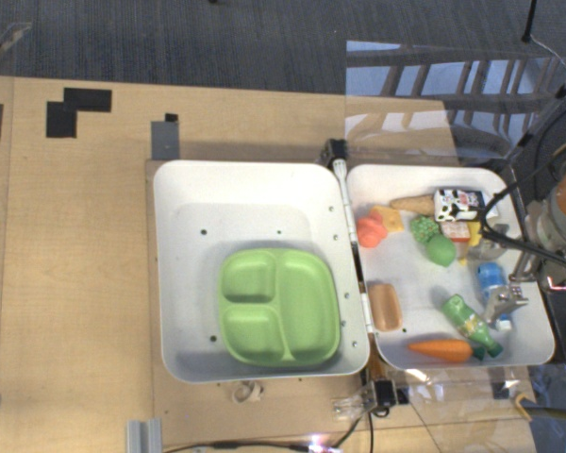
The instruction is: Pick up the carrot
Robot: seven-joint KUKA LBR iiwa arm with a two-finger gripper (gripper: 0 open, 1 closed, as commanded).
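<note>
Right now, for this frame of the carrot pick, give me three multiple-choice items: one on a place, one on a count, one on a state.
1. Where does the carrot lie?
A. Near the front edge of the right bin
B. On the green plate
C. On the bench outside both bins

2. How many compartments does the green plate in the left bin have?
A. One
B. Three
C. Five

3. What is the state of the carrot?
A. Lifted clear of the bin
B. Standing on end against a wall
C. Lying flat on the bin floor

Answers:
1. A: the orange carrot lies along the right bin's front edge, next to the green bottle.
2. B: the plate shows two small sections and one large one.
3. C: it rests lengthwise on the white floor, with the gripper above and to its right.
</note>
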